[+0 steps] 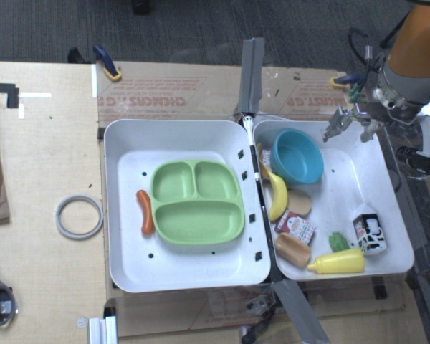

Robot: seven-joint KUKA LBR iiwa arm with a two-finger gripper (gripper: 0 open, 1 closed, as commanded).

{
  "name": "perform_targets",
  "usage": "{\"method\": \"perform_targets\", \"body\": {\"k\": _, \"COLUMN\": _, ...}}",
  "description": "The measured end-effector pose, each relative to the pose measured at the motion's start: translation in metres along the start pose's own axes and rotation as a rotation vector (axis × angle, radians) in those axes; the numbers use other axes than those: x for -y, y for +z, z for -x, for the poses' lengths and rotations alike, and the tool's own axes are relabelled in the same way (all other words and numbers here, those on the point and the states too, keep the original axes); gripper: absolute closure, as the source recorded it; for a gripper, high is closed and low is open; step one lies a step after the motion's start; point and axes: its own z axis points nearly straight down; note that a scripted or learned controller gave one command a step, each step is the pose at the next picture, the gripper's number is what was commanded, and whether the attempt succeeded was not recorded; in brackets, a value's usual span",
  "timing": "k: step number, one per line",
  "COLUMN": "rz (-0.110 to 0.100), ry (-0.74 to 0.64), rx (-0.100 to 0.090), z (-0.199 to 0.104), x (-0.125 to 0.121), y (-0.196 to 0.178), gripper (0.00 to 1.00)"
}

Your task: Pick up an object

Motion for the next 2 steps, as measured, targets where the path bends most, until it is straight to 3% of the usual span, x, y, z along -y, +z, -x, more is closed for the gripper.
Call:
{"method": "perform_targets", "body": {"k": 1, "rz": -0.001, "ry": 0.094, "rx": -0.001, "z": -0.011, "x": 0.022, "y": 0.045, "gripper": 0.00}}
{"method": "perform_targets", "body": {"k": 2, "rz": -0.001, "ry": 0.017, "rx": -0.001, "z": -0.018, "x": 0.073, "y": 0.138, "gripper": 0.00}}
